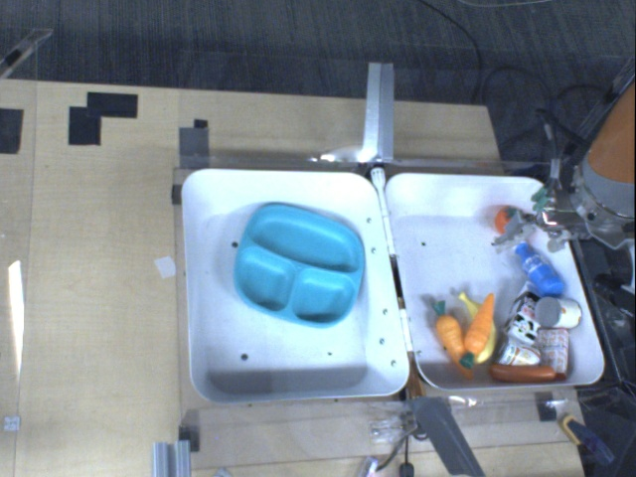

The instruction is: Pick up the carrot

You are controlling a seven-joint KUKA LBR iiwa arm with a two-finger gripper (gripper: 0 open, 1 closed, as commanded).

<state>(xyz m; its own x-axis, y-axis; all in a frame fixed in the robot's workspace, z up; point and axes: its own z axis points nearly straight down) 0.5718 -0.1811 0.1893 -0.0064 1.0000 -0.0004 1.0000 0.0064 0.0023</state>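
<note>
Claw (545,217): over right bin's (437,202) far right corner; grip state unreadable.
Carrot (481,324): one, near edge, touching banana (475,341).
Clutter: bottle (540,269), cans (537,331), sausage (522,373).
Left bin (204,266): one blue tray (298,262).

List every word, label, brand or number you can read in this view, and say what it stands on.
None can be read.
Small carton in the right bin: red and white print, too small and blurred to read.
Black and white can beside it: patterned label, no letters legible.
Blue bottle: no legible label.
Blue divided tray in the left bin: plain, no text.
</note>
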